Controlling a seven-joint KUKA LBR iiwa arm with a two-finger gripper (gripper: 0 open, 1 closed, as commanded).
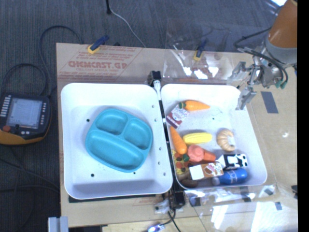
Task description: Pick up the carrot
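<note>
An orange carrot with a green tip lies at the back of the right bin. A second carrot lies along that bin's left wall, among other toy food. My gripper hangs over the bin's back right corner, right of the first carrot and apart from it. Its fingers stand open with nothing between them.
The right bin also holds a yellow corn cob, a bread roll, a pink item, a blue bottle, small cartons and a red-white packet. The left bin holds a blue divided plate.
</note>
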